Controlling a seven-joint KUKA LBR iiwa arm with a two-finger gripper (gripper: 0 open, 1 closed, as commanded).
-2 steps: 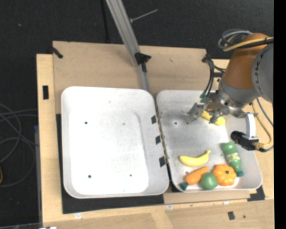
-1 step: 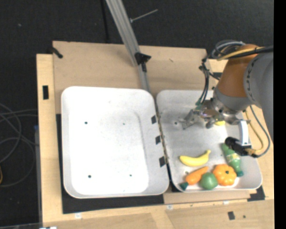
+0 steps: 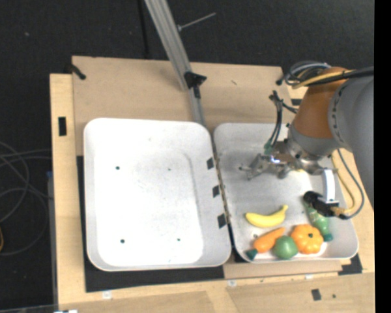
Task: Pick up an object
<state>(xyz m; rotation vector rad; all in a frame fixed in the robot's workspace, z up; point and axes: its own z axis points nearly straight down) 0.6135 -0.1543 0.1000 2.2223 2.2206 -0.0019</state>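
My gripper (image 3: pixel 255 168) hovers low over the upper middle of the right bin (image 3: pixel 238 142), pointing left, with bare white floor around it. The objects lie apart from it, along the bin's front. A yellow banana (image 3: pixel 267 218) is nearest, below the gripper. An orange carrot (image 3: pixel 268 240) lies in front of the banana. A green round fruit (image 3: pixel 285 248) touches the carrot, and an orange pumpkin-like piece (image 3: pixel 307 238) sits to its right. A green vegetable (image 3: pixel 320 224) pokes out behind the pumpkin. Nothing shows in the gripper's grasp.
The left bin (image 3: pixel 94 175) stands beside the right one, joined by black clips (image 3: pixel 216 191). A grey metal pole (image 3: pixel 173 41) slants across the back of the bench. The arm's orange band (image 3: pixel 313 113) looms over the right bin's back right corner.
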